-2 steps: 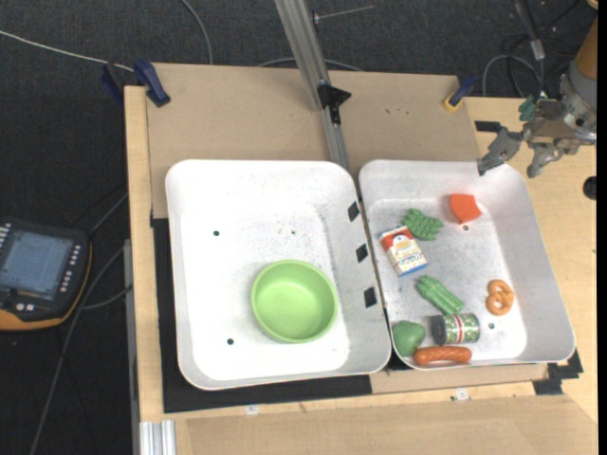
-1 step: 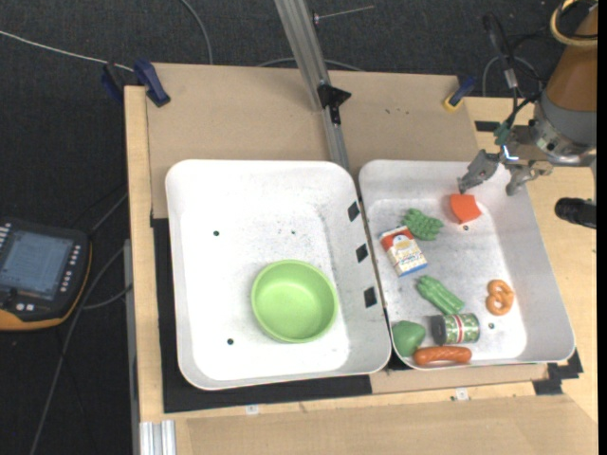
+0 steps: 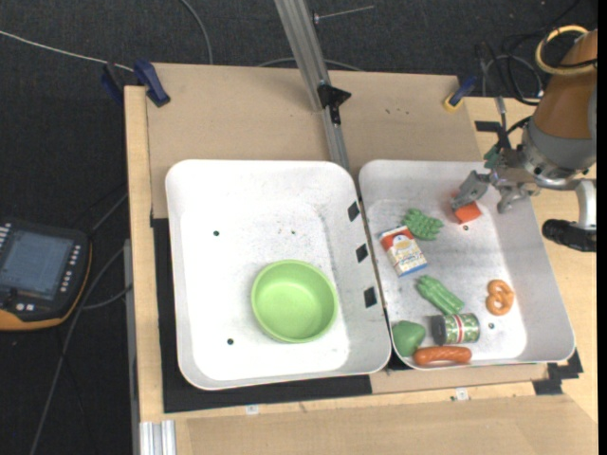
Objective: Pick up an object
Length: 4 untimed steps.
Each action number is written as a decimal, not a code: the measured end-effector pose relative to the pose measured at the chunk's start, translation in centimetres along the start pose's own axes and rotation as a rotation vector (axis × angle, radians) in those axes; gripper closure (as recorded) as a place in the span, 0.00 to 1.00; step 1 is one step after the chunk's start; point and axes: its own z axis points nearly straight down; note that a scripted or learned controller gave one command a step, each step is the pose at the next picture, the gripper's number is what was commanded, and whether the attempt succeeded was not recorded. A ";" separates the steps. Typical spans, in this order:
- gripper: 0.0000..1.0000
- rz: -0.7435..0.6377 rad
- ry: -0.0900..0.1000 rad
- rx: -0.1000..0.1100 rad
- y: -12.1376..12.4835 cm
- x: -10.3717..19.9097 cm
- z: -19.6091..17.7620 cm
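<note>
A small orange-red block [image 3: 467, 213] lay near the far edge of the right white bin [image 3: 531, 254], just below the claw [image 3: 493, 190], whose fingers stood apart, gripping nothing. The approach seemed underway; next, descending squarely and closing.

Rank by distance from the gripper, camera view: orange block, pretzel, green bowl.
From the gripper:
1. orange block, just below-left of it, right bin's far end.
2. pretzel, right bin, toward the near right side.
3. green bowl, left bin, farthest.
</note>
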 end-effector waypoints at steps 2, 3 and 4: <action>1.00 -0.001 -0.002 -0.009 1.0 -0.1 -6.0; 1.00 -0.001 -0.002 -0.010 1.9 0.1 -11.9; 1.00 -0.001 -0.001 -0.006 2.0 0.1 -13.3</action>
